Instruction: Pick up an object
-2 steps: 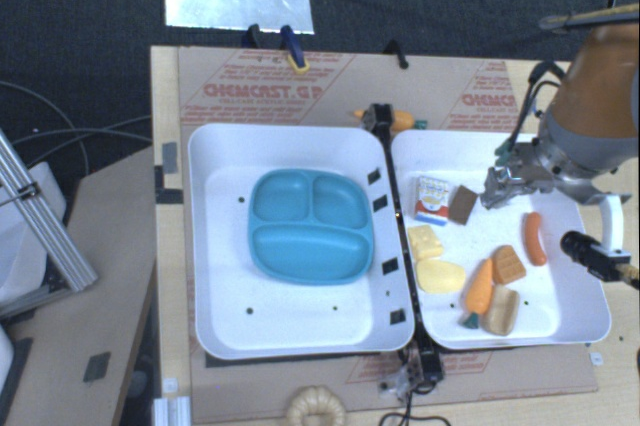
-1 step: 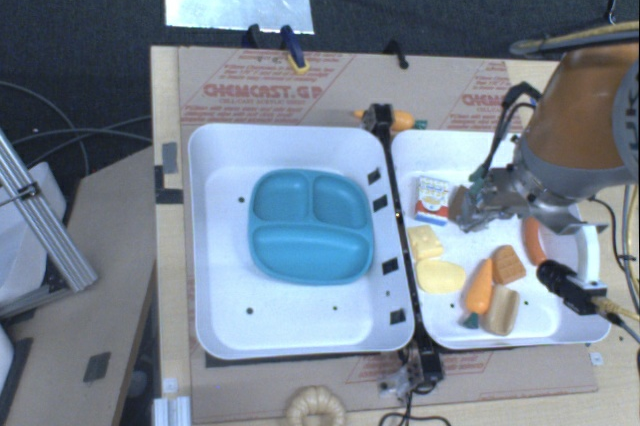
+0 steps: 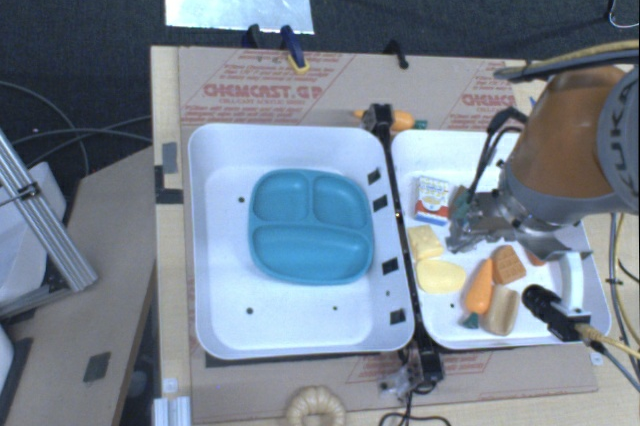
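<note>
Bread roll [image 3: 500, 310] lies right of fingers [image 3: 462, 236].

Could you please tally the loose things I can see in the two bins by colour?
Blue: 1, divided plate
Yellow: 2, wedge, round piece
Orange: 1, carrot
Brown: 2, waffle, roll
White and red: 1, small box
Total: 7

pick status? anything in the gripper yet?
Done: the arm is over the right bin, gripper low among the toy foods. In hand: nothing visibly held; it sits between the small carton and the yellow pieces, finger state unclear. Left: grasp and lift. The carrot and the rest lie on the bin floor; the blue plate sits in the left bin.
</note>
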Robot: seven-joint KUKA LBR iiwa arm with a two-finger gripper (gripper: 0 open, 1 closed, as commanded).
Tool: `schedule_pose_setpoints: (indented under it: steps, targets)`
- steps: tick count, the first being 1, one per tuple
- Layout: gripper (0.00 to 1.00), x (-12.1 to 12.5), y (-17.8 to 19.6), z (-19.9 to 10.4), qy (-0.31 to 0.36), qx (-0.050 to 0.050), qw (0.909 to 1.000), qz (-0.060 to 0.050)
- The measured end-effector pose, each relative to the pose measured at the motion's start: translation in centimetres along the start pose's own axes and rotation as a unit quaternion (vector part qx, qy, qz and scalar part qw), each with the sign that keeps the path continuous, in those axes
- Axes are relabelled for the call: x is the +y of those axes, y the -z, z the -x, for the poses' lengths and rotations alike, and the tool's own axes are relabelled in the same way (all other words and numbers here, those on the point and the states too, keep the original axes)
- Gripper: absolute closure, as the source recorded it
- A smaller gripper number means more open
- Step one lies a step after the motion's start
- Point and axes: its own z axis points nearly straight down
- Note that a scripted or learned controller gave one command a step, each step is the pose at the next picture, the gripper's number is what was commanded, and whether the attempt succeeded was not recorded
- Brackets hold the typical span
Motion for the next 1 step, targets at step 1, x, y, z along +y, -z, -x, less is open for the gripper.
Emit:
schedule_pose_setpoints:
  steps: [1]
  targets:
    - [1.00, 0.69, 1.08, -1.44, 0.000, 0.000, 1.0000, 0.001]
